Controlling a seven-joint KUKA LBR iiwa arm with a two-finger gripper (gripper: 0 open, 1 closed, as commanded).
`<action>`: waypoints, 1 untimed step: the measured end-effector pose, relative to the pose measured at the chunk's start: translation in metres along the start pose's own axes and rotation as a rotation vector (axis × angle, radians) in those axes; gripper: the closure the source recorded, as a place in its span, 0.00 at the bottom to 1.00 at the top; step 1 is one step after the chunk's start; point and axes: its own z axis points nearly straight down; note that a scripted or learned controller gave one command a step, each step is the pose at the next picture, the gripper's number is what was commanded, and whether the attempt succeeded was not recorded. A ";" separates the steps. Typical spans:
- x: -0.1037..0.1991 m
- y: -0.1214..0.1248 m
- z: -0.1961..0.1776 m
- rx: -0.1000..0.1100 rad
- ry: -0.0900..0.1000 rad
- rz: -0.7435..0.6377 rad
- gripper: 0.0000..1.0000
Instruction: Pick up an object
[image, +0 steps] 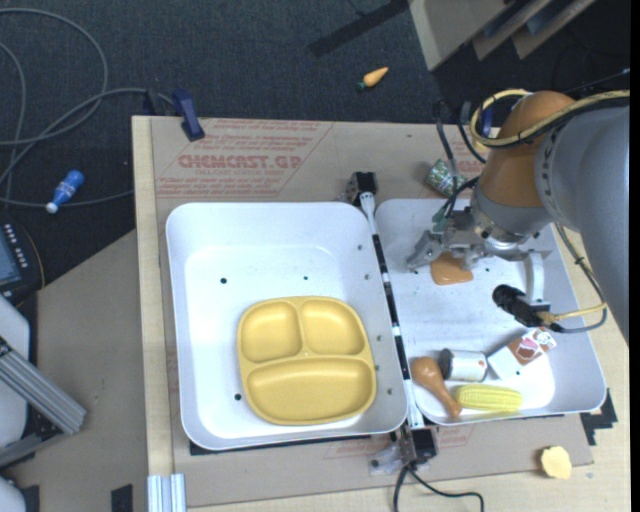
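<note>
My gripper hangs low over the far part of the right bin, open, its fingers spread. Just under and in front of it an orange-brown food piece lies on the bin floor, and I cannot tell whether the fingers touch it. Along the near edge of the right bin lie a brown drumstick, a small grey-and-white can, a yellow corn cob and a red-and-white carton. In the left bin rests a yellow divided plate.
A green can stands on the bench behind the right bin. A yellow lump sits on the bench at the front right. On the floor lie an orange piece and a blue bottle.
</note>
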 end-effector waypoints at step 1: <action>-0.002 0.002 -0.011 -0.006 -0.003 0.001 1.00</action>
